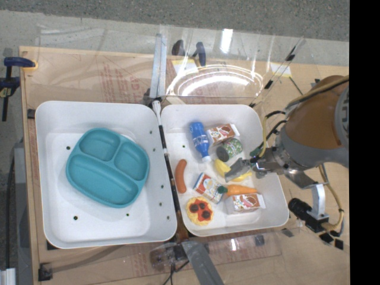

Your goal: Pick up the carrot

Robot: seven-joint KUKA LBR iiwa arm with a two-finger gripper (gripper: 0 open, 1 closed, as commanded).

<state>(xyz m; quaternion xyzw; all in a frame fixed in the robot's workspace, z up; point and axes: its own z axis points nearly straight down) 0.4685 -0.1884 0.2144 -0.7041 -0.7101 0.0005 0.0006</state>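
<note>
Glossy white plastic bins (53, 123) sit on a matt wooden bench (89, 76); the teal tray (107, 166) looks smooth plastic.

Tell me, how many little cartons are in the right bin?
3. One carton lies near the bin's far side beside the blue bottle, one carton sits mid-bin left of the carrot, and one carton lies just below the carrot. The gripper may hide more.

A plywood bench (89, 76) carries two shallow white bins side by side — left bin (44, 177); right bin (273, 209).
</note>
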